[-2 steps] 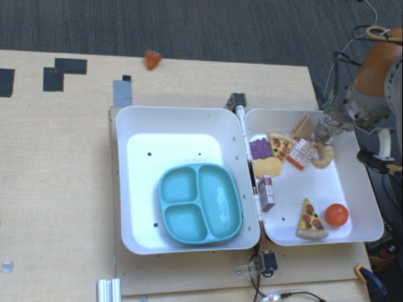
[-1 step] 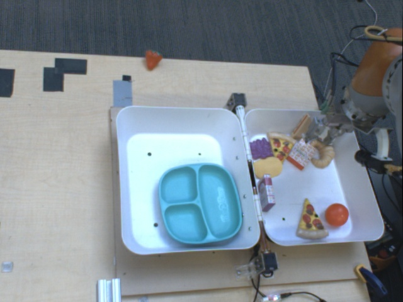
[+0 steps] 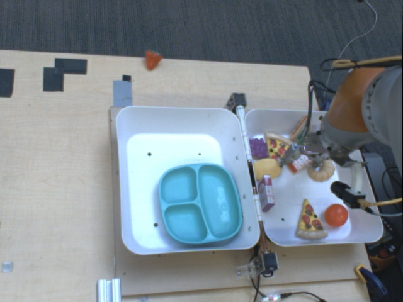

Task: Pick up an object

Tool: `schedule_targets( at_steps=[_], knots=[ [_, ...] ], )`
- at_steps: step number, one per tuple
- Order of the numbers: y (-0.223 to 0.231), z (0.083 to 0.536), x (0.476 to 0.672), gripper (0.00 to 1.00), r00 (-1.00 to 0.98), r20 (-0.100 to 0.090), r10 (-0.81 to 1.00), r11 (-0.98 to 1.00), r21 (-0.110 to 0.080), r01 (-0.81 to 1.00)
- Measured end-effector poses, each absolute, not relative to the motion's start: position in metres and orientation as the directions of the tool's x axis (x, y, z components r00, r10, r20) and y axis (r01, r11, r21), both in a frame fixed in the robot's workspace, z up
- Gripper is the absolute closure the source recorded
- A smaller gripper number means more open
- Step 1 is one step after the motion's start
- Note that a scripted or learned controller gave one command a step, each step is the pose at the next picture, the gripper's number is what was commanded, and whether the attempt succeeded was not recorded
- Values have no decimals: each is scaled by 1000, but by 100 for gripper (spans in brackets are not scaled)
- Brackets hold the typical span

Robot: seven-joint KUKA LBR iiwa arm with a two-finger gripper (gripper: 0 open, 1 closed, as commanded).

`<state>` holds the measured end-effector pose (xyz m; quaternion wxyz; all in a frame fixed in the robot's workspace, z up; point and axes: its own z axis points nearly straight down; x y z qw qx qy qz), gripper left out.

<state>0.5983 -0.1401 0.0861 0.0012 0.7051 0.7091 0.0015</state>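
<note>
Nearest us, along the front of the right bin [image 3: 371, 234], we see a toy pizza slice [image 3: 309, 220] lying flat and, just beside it to the right, a small red tomato-like ball [image 3: 337, 215]. In the left bin [image 3: 123, 187] a teal divided plate [image 3: 200, 202] with three compartments rests against the front corner; nothing lies in it.

Further in, by the wall between the bins, a small maroon-and-white carton [image 3: 267, 192] stands near a yellow lemon-like piece [image 3: 267, 167], with a purple block [image 3: 258, 147] and a second pizza slice [image 3: 278, 148] behind them. A tan ring like a bagel [image 3: 321, 171] sits mid-bin.

The gripper [image 3: 305, 156] hangs low over this cluster, between the second pizza slice and the bagel, with a small reddish item [image 3: 298, 165] right at its tip. Whether its fingers are spread or closed we cannot tell; the wrist hides them, and we see nothing clearly held.

We judge that we are at the reach-and-descend step, the grasp not yet proven. The next move calls for closing on one piece alone in this crowded spot, then lifting straight up to check it comes along.

On the far bench lie dark tape patches [image 3: 66, 71] and a small red object [image 3: 153, 60]. No writing is legible to us; the carton's label is too small to read.
</note>
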Motion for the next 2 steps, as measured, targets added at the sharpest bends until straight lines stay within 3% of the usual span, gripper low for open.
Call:
schedule_targets(
  at_steps=[1,2],
  knots=[
    [-141,99,601,100,-7,-2,1000,7,11,1000],
    [-198,106,634,100,-6,2,1000,6,4,1000]
  ],
)
